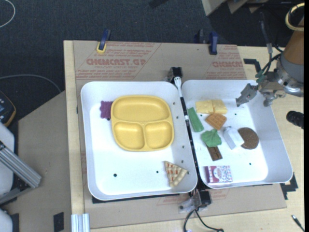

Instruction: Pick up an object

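Yellow tray point(142, 121) and pizza slice point(175, 173) in left bin point(96, 178), food in right bin point(275, 163), gripper point(256, 94) spread, holding nothing

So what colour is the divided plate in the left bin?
The divided plate is yellow, seen clearly in the camera view.

You are looking at two white bins, the left bin point(91, 144) and the right bin point(275, 144), on a tan bench point(145, 57) printed with red lettering. In the left bin, note a yellow divided plate point(142, 121), a purple item point(105, 109) and a tan waffle-patterned slice point(175, 172). In the right bin, note pale yellow cheese point(210, 106), an orange waffle piece point(216, 120), a green strip point(195, 120), a green leaf point(211, 138), a brown bar point(215, 152), a brown cookie point(249, 137), a grey-white block point(231, 137) and a red-and-white packet point(218, 174).
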Controlling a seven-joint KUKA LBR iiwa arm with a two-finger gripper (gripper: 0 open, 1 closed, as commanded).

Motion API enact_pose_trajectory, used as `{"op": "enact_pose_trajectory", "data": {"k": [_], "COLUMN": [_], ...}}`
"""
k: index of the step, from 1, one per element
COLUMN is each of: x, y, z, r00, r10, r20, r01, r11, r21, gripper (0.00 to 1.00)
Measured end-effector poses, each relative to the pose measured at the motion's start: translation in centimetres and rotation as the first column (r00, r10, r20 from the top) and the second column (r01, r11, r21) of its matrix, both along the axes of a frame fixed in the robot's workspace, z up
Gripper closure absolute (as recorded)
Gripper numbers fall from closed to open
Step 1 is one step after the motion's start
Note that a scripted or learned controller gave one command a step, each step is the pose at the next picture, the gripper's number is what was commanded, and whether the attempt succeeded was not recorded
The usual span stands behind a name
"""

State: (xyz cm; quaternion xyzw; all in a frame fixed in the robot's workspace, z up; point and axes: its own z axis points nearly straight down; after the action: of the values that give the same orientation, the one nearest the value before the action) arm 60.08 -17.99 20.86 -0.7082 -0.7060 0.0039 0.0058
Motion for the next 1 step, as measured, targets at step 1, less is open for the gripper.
{"op": "enact_pose_trajectory", "data": {"k": [1], "x": [0.31], "y": [0.04], "z": [0.86], "r00": [1.000], "r10": [0.003], "r20": [0.015], "r01": [-0.003], "r11": [1.000], "r21": [-0.003], "gripper": [0.00]}}
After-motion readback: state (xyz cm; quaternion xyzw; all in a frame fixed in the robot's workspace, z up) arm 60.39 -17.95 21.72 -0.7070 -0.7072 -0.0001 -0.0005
